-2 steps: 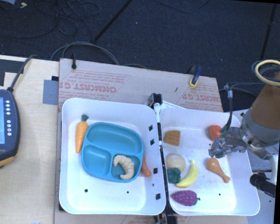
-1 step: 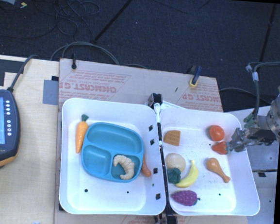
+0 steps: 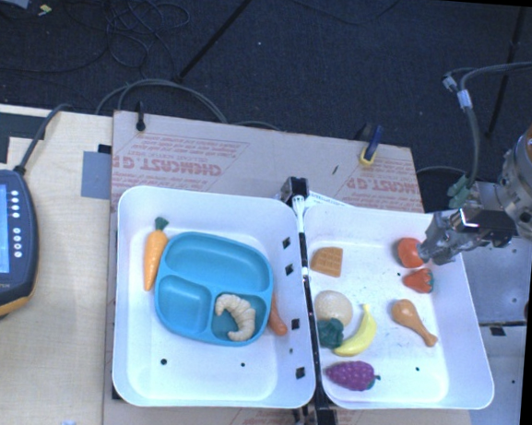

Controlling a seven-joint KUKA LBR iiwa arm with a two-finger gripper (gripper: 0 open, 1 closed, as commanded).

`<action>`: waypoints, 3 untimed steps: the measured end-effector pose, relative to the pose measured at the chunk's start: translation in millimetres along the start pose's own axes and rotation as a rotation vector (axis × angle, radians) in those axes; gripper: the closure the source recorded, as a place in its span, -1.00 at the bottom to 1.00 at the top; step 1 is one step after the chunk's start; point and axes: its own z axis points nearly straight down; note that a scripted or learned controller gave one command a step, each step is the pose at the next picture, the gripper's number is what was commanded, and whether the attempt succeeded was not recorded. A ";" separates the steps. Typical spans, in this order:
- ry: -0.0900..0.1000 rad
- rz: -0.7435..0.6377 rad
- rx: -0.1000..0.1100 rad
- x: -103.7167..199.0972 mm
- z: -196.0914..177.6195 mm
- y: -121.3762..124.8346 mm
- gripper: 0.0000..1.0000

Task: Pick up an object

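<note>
- While the arm is reaching in from the right, the end effector (image 3: 441, 239) is hanging low over the far right corner of the right bin (image 3: 475, 364), just beside a red tomato (image 3: 409, 253).
- Whether it is spread or pressed together I cannot tell, as the tip is blurring into the tomato and the bin wall.
- Nothing is showing clearly between its tips, so I am judging the pick as not yet done.
- The likely target, the tomato, is lying in the right bin near the far rim, with a second red piece (image 3: 419, 281) touching or almost touching it on the near side.
- Other candidates are waiting in the same bin: a drumstick (image 3: 414, 322), a banana (image 3: 360, 333), a bunch of grapes (image 3: 351, 375), an orange wedge (image 3: 327, 260) and a pale round thing (image 3: 333, 306).
- The left bin (image 3: 129, 352) is holding a blue plate (image 3: 209, 253) with a shrimp (image 3: 237, 314) in one compartment, and a carrot (image 3: 154, 255) beside it.
- Remaining, as I am reading it: closing on one item and lifting it clear of the bin.
</note>
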 end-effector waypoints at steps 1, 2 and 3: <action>-0.001 0.004 0.007 45.2 -1.9 13.4 1.00; -0.002 0.009 0.014 23.7 62.8 36.0 1.00; 0.001 -0.003 0.004 115.9 6.3 22.4 1.00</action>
